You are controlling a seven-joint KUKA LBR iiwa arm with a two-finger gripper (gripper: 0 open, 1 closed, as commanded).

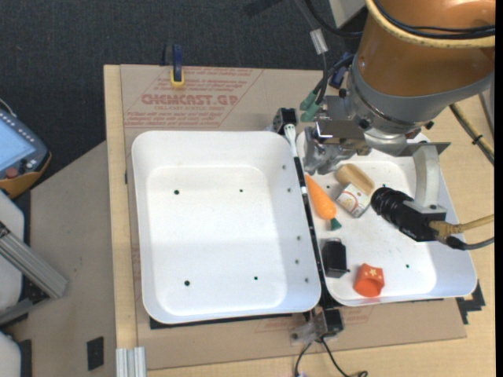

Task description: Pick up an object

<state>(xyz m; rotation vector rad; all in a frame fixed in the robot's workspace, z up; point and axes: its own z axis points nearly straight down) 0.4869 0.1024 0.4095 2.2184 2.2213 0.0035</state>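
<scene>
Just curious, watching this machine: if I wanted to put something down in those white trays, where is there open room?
The left bin has a wide bare floor between its walls. The right bin is crowded: carrot, wooden cylinder, black block, red piece and the gripper. A small bare patch lies near its front right corner.
</scene>
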